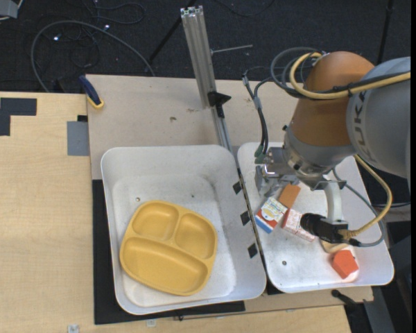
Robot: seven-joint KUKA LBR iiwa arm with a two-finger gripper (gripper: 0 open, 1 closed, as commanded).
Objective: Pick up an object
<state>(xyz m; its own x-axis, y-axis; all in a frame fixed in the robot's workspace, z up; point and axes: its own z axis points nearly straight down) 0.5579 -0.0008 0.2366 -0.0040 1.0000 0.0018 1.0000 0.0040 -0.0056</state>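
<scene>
My gripper (272, 180) hangs low over the upper left part of the right bin (374, 272), under the orange wrist. Just below it lies a small white carton with blue and red print (268, 214). A tan block (289, 195) sits right beside the gripper, partly hidden by it. A red and white box (296, 225) lies against the carton's right side. An orange-red block (344, 263) rests alone near the bin's front right corner. Nothing can be seen held.
The left bin (159, 165) holds a yellow divided plate (168, 247) in its front half. An upright aluminium post (200, 57) stands behind the bins. Black clips line the edge between the two bins.
</scene>
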